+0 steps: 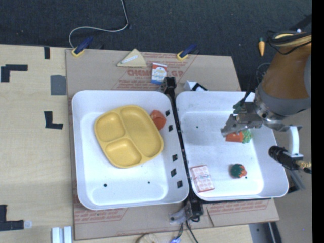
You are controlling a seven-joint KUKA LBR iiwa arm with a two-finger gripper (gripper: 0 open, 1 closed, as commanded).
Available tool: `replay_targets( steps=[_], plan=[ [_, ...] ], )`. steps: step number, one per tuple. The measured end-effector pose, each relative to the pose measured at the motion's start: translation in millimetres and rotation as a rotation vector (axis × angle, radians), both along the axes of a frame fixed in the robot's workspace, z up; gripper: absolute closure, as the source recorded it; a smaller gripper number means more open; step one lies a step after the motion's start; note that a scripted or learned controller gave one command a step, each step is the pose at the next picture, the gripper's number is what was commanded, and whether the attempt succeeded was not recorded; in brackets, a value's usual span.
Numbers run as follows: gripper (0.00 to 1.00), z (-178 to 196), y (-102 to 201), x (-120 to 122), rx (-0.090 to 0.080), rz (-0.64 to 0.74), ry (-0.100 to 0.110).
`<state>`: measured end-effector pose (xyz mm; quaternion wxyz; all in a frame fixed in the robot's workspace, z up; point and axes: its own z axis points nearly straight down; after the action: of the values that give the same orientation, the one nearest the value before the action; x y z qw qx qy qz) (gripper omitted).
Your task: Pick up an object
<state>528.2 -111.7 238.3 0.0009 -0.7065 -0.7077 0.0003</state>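
My gripper (236, 127) hangs over the middle of the right bin (212, 108), reaching in from the right. Directly under its tip is a small orange toy with a green end (239, 136), touching or nearly touching it. Whether the toy rests on the bin floor or is off it, I cannot tell. A green and orange ball-like toy (238, 170) lies nearer the front of the same bin. A red and white packet (201, 178) lies at the bin's front left corner.
The left bin (83, 135) holds a yellow divided plate (128, 135) and a red-orange object (158, 119) by its right wall. Behind the bins on the cardboard stand a small red and white box (158, 73) and a tan wedge (133, 58).
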Motion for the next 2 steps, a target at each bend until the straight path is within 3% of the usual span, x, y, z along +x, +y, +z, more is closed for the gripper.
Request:
replay_targets(
  steps=[1, 2],
  plan=[
    [0.00, -56, -81, 34, -0.002, -0.002, 0.001],
    [0.00, -143, -69, -22, 0.001, -0.001, 0.002]
  ],
)
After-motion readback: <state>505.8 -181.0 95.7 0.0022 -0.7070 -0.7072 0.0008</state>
